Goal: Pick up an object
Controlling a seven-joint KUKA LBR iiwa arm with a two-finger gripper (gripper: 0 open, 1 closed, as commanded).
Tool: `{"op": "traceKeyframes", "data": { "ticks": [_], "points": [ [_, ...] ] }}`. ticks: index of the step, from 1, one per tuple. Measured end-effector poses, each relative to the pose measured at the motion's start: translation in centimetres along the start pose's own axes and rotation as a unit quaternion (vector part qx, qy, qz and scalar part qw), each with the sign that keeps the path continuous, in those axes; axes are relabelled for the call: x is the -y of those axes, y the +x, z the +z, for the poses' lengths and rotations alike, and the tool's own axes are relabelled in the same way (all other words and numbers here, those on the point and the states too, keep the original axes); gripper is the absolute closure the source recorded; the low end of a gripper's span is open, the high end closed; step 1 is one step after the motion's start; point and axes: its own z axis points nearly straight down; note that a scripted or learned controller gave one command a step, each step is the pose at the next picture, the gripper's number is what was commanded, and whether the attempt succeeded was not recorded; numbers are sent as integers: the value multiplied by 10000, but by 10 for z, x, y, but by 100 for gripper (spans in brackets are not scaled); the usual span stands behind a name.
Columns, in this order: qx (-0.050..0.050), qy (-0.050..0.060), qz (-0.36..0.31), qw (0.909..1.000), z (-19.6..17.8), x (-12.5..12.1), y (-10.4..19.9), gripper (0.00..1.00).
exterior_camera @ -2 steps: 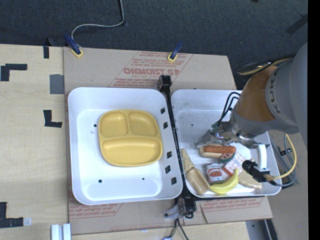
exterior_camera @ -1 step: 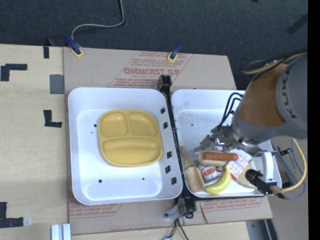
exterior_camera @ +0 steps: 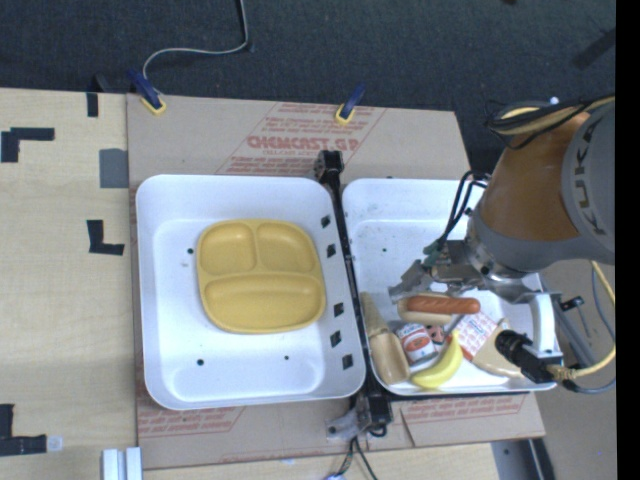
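The grey metal end effector (exterior_camera: pixel 425 280) hangs just above the red toy hot dog (exterior_camera: pixel 438 306); its grip cannot be made out. The arm bends in from the right.

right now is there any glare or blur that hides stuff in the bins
Camera view: even, soft light; mild sheen on the left bin rim, hiding nothing. The yellow tray reads clearly. In the right bin, the arm's bulk covers the hand; the hot dog and banana look slightly soft.
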Motion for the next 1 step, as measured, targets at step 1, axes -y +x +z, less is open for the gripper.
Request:
{"op": "traceKeyframes", "data": {
  "ticks": [1],
  "points": [
    [4, -2, 2, 10000, -30, 0, -15, 100]
  ]
}}
